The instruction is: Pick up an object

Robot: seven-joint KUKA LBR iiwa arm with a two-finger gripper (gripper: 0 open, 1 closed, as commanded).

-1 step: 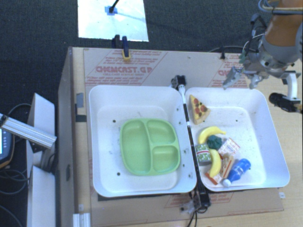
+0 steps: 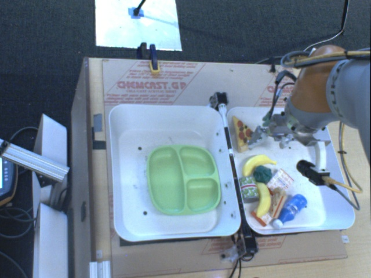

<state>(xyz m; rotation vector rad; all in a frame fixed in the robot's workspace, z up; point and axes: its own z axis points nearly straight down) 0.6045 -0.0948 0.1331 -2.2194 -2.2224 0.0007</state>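
Your claw (image 2: pixel 262 133), fingers apparently spread and holding nothing, hovers in the right bin (image 2: pixel 342 213) beside the pizza slice (image 2: pixel 241 133); nothing lifted yet, so the grasp remains.

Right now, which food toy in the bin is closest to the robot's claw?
The pizza slice. It lies at the right bin's far left corner, just beside the gripper, while the bananas and other toys sit nearer the camera.

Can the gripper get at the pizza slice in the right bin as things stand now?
Probably yes. The pizza slice lies flat and alone near the far left corner of the right bin, with nothing on top of it. The gripper hangs just beside it, and the banana lies apart.
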